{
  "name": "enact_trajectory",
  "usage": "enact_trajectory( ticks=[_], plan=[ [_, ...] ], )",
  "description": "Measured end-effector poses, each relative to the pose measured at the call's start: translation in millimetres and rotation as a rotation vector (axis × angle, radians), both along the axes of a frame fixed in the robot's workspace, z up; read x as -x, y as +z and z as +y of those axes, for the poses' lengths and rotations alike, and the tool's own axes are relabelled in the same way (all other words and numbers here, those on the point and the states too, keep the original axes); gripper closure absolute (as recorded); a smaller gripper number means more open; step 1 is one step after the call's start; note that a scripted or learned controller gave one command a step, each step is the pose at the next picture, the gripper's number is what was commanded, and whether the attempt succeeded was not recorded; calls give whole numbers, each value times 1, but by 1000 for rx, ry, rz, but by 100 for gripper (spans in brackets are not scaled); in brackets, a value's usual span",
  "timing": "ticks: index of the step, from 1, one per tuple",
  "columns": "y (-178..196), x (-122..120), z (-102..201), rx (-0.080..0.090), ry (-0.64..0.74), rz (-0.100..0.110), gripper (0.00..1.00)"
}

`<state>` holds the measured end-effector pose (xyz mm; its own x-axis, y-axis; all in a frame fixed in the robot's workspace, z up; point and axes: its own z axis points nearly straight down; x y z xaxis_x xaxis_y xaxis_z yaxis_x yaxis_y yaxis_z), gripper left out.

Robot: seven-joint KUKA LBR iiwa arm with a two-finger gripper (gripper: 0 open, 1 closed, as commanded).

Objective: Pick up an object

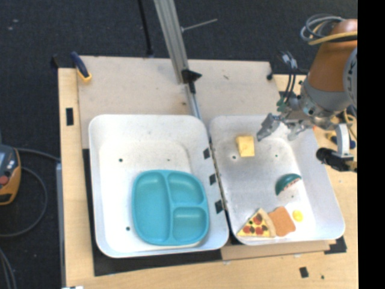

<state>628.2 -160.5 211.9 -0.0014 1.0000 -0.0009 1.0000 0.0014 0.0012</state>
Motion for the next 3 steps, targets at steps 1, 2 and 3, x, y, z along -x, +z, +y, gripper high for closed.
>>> enact_trajectory(
  ticks=[1, 2, 3],
  plan=[
    [-59, 6, -6, 0, -1, 4, 0],
    [-112, 7, -7, 0, -2, 4, 0],
    [-97, 5, -9, 2, -3, -3, 100]
  ],
)
